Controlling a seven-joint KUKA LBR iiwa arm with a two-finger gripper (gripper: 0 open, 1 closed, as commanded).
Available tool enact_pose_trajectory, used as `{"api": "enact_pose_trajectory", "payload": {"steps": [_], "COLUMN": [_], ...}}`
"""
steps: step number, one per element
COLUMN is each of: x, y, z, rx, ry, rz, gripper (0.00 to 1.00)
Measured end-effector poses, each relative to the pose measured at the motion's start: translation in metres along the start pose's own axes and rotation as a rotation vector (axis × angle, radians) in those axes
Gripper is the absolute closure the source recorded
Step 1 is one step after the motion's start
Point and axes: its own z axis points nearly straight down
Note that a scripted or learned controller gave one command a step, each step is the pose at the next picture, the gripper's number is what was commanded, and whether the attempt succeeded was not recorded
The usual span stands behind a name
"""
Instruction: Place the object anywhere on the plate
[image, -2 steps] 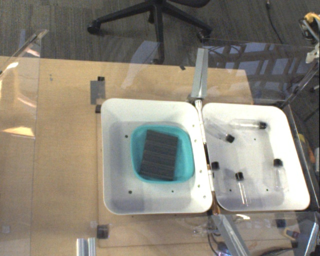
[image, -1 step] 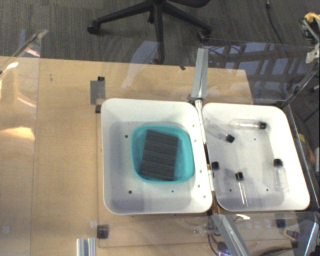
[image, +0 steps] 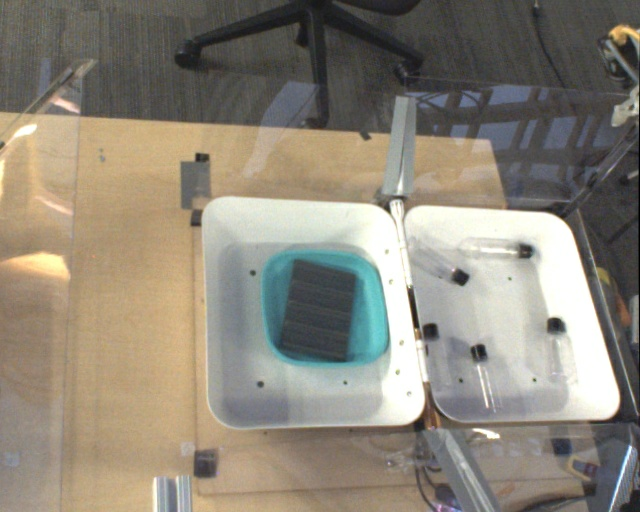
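Observation:
A teal plate (image: 370, 300) sits in the middle of the left white bin (image: 230, 300). A dark grey ribbed rectangular block (image: 318, 310) lies flat on the plate, slightly tilted, well inside its rim. In the right bin (image: 590, 300) lie several clear plastic tubes with black caps, such as one near the back (image: 493, 248) and one at the right (image: 558, 350).
The two bins stand side by side on a wooden bench. A metal bar (image: 400, 150) rises behind the seam between them. An office chair base (image: 310, 40) stands on the carpet beyond the bench. Metal framing (image: 600, 170) runs along the right.

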Motion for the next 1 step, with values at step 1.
{"api": "enact_pose_trajectory", "payload": {"steps": [1], "x": [0.0], "y": [0.0], "z": [0.0], "rx": [0.0], "ry": [0.0], "rz": [0.0], "gripper": [0.0]}}
